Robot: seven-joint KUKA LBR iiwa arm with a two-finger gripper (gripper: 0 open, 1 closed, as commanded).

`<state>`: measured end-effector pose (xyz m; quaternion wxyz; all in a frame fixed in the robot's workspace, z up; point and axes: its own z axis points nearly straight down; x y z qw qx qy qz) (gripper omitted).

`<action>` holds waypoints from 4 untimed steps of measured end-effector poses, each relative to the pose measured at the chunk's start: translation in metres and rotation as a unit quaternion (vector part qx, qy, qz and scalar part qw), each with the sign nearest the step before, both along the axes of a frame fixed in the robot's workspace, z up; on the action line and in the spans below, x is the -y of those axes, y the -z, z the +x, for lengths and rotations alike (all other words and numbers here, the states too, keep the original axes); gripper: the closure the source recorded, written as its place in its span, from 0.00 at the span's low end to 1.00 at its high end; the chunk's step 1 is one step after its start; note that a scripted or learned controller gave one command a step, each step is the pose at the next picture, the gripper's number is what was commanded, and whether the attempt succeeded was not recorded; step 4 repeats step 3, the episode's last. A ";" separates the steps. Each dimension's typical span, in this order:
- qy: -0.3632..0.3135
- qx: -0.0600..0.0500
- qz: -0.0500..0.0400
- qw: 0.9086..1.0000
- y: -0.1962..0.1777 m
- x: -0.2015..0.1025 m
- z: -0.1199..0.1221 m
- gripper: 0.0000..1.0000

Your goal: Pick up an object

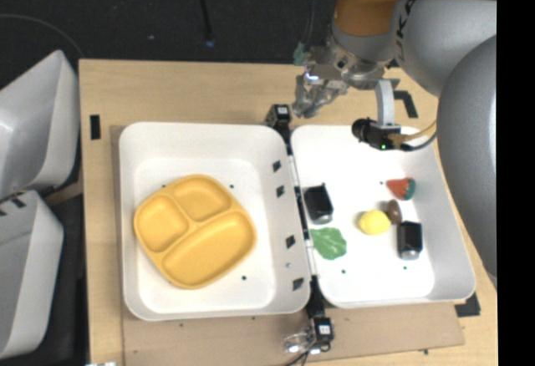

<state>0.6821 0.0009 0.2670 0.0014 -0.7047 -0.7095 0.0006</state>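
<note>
Clutter in the right bin [418, 272]: a black block [318, 203], a green piece [328, 243], a yellow ball [374, 222], a red piece [402, 186], a brown lump [392, 210], another black block [409, 239]. A yellow divided tray [195, 230] fills the left bin [150, 147]. The gripper [313, 97] hangs above the bins' far edge, holding nothing; its state cannot be told.

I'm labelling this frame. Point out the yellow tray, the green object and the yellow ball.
yellow tray [195, 229]: camera view, on the ridge between its compartments.
green object [328, 243]: camera view, on its middle.
yellow ball [374, 222]: camera view, on its top.
</note>
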 end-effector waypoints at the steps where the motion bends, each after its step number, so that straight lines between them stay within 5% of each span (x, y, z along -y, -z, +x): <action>1: 0.000 0.000 0.000 1.000 0.013 -0.044 -0.005 1.00; 2: 0.001 0.001 -0.001 1.000 0.012 -0.087 -0.010 1.00; 3: 0.002 0.001 -0.001 1.000 0.012 -0.085 -0.009 0.00; 4: 0.002 0.001 -0.001 1.000 0.012 -0.085 -0.009 0.00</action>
